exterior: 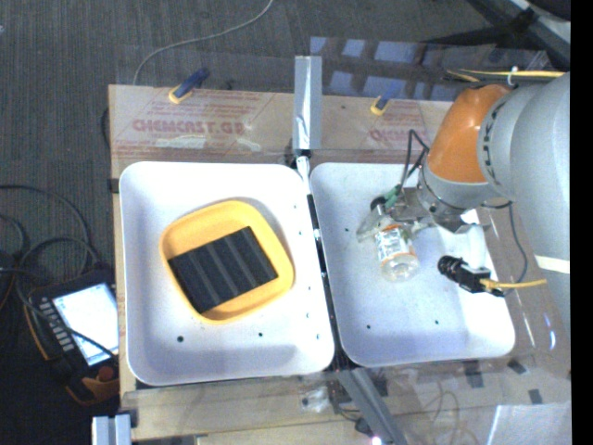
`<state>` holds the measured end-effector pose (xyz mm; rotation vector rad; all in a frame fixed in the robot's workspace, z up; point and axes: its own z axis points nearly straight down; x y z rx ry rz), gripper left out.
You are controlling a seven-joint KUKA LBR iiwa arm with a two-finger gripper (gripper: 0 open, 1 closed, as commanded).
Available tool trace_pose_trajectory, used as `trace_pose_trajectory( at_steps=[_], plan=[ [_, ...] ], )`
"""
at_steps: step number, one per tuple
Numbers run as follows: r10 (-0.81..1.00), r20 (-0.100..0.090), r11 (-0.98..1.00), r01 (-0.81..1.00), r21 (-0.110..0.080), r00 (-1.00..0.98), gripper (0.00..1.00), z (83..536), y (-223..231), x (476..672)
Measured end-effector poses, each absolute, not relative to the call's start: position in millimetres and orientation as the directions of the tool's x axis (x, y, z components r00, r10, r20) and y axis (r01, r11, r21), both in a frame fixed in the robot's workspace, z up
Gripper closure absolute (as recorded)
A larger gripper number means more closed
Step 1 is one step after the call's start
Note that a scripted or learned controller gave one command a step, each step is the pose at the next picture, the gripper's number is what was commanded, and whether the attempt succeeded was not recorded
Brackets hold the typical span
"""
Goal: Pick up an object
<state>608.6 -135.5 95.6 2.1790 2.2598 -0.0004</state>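
In the left bin (148, 332) lies a yellow tray (227, 259); the right bin (435, 332) holds a clear bottle (396, 248) (fingers' state unclear).

Setting: a robotics lab or test cell, seen from above.
Evidence, bench: two shallow white bins (139, 295) are set side by side on a board braced with clamps (188, 84).
Evidence, machine: a grey industrial arm (528, 146) is mounted alongside.
Evidence, floor: grey carpet is strewn with cables (37, 248) and a handheld control pendant (79, 323).
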Motion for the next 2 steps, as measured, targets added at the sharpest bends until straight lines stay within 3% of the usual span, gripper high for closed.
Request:
trace_pose_trajectory(
  at_steps=[1, 2],
  plan=[
    [0.999, 0.001, 0.038, 0.999, -0.003, -0.038, 1.0, 101.3, -134.4, 608.5],
    [0.992, 0.0, 0.129, 0.992, -0.006, -0.129, 1.0, 186.3, -105.2, 631.8]
  ],
)
